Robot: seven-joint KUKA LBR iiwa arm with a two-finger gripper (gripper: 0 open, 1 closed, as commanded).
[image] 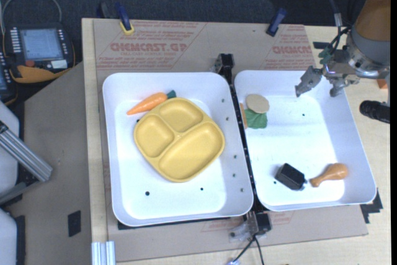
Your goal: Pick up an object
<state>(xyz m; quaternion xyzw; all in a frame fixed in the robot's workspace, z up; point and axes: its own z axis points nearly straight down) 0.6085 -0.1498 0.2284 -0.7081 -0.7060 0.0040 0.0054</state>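
The arm point(372, 22) is cut off by the right and top edges, so that its upper links are lost. The green stalk of the carrot point(147, 102) is partly hidden behind the far rim of the yellow divided plate point(178, 138). A green object point(256, 119) is partly covered by the tan disc point(257, 103) lying on it, and its kind cannot be told. The handheld screen unit point(38, 49) at far left is too blurred to be read.

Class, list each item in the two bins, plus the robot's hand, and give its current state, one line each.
Hand: open, holding nothing, above the right bin's far edge.
Yellow divided plate: upright, compartments bare.
Toy carrot: lying flat beside the plate.
Black block: lying flat.
Toy drumstick: lying flat.
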